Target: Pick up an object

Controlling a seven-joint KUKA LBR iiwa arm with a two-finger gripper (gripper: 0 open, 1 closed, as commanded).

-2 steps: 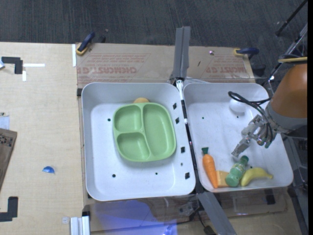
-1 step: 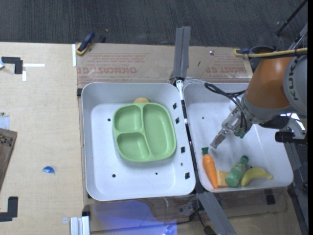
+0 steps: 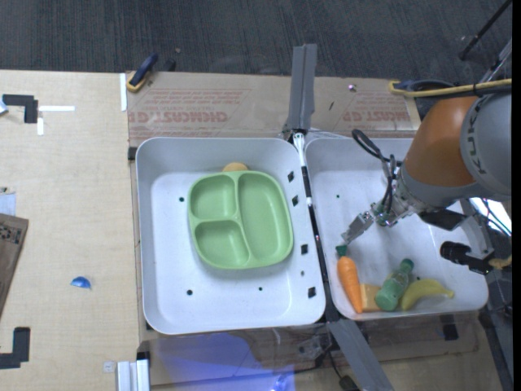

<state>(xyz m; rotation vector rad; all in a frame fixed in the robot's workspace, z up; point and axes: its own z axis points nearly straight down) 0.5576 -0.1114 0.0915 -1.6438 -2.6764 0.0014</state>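
Right bin (image 3: pixel 423 308): carrot (image 3: pixel 350 283) | bottle (image 3: pixel 394 286) | banana (image 3: pixel 426 292) | pincer (image 3: pixel 356 229) above

left bin (image 3: pixel 163 243): holds a divided plate (image 3: pixel 241 218) near its middle, with a small round thing (image 3: pixel 235 167) just behind the plate's far edge
right bin (image 3: pixel 326 177): carrot (image 3: pixel 350 283), bottle (image 3: pixel 395 284) and banana (image 3: pixel 426 291) in a row along the near wall, carrot leftmost, banana rightmost
gripper (image 3: pixel 355 230): over the right bin, just behind the carrot
arm (image 3: pixel 444 153): enters from the right
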